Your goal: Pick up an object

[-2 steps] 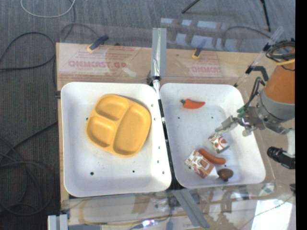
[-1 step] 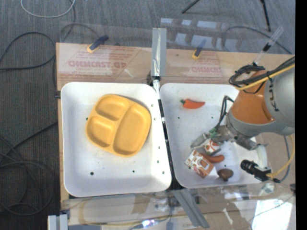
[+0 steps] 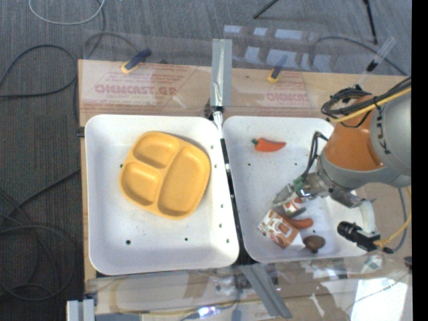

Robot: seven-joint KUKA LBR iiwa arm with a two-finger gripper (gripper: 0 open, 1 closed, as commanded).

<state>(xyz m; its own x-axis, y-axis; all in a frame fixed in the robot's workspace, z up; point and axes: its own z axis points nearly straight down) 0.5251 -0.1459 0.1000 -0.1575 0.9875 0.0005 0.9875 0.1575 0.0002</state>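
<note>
My gripper (image 3: 303,188) hangs low over the middle of the right bin (image 3: 249,179), reaching in from the right. Its tip is right at a small red, white and green packet (image 3: 289,201); whether the packet is held is unclear. Just below lie a red-and-white carton (image 3: 276,229), a red sausage-shaped toy (image 3: 300,223) and a small brown lump (image 3: 314,243). An orange carrot-like toy (image 3: 269,145) rests near the bin's far edge.
The left bin (image 3: 107,233) holds a yellow divided plate (image 3: 166,173) near its middle. A raised divider (image 3: 227,179) separates the two bins. The grey arm with its orange band (image 3: 351,146) covers the right bin's right side.
</note>
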